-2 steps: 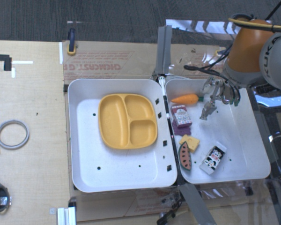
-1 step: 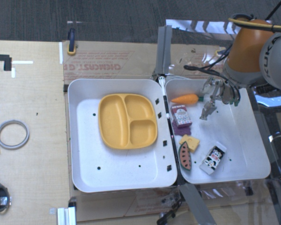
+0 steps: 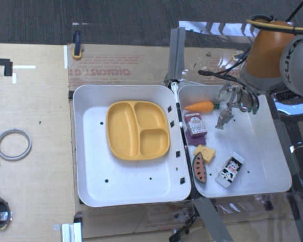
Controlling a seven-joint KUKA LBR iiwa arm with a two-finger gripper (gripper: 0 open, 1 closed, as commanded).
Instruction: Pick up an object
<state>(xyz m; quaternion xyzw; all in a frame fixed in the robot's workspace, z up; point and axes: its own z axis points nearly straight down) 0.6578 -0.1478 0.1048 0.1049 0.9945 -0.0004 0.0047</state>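
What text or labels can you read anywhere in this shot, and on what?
"KUK": partial letters on the grey arm, cut off at the picture's edge.
Red print on the cardboard sheet: it reads reversed or upside down; too blurred to make out.
Pink carton: label too small to read.
Cow-print carton: no legible text.

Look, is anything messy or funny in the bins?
Nothing looks spilled or broken. The toys lie jumbled at the right bin's left side: carrot, purple box, cheese, watermelon slice, milk carton on its side.
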